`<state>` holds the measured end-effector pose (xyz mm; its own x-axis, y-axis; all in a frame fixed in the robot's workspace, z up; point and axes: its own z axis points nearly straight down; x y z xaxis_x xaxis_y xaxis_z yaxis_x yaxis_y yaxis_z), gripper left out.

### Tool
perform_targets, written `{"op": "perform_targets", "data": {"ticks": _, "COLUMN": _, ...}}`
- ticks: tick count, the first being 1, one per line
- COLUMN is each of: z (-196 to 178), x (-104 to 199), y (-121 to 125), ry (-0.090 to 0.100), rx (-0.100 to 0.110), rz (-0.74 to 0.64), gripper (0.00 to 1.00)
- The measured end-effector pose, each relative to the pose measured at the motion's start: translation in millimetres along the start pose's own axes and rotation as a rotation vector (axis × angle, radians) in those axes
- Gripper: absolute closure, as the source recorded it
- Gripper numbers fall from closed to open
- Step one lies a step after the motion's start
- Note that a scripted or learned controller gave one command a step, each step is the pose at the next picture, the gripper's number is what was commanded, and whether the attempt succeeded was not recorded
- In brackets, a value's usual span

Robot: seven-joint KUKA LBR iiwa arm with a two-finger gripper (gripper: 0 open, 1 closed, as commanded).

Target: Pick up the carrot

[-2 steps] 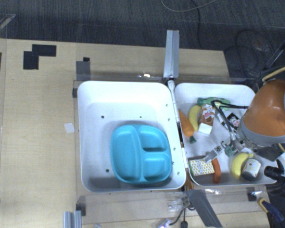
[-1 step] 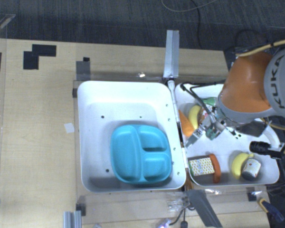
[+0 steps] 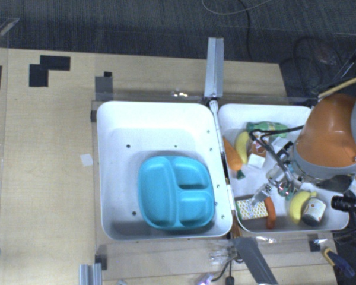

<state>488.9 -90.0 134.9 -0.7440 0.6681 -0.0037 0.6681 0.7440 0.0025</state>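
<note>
One carrot (image 3: 231,154) lies along the left wall of the right bin (image 3: 296,227), a slim orange piece slanting down toward a green tip, sitting right of centre in the frame. Just to its right a yellow banana (image 3: 242,146) curves alongside, close enough to look as if they touch. Above and right of the banana rests a green packet (image 3: 267,126), with black cables looping across it. Lower down, near the front wall of that bin, there's a small speckled card (image 3: 250,209) and, just beside it, a short red-orange stick (image 3: 270,212) standing nearly upright in the picture. Further right sit a yellow lemon (image 3: 298,203) and a grey-white round object (image 3: 313,211), side by side.

And the gripper (image 3: 267,191) is down over the lower middle of the right bin, its metal tip hovering just above the speckled card and well apart from the carrot. Whether its fingers are spread or closed, I cannot tell from up here; nothing is visibly caught between them. The arm (image 3: 329,132), big orange band showing, comes in from the right edge.

Over in the left bin (image 3: 124,123), a blue divided tray (image 3: 175,190) lies toward the lower right. Both bins rest on the pale wooden bench (image 3: 41,177).
</note>
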Motion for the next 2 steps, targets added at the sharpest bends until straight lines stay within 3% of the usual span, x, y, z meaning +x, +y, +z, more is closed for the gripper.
{"op": "perform_targets", "data": {"ticks": 1, "z": 40, "x": -42, "y": -39, "ry": -0.009, "rx": -0.013, "rz": 0.138, "gripper": 0.00}}
{"op": "perform_targets", "data": {"ticks": 2, "z": -27, "x": -57, "y": -7, "ry": -0.003, "rx": -0.002, "rz": 0.111, "gripper": 0.00}}
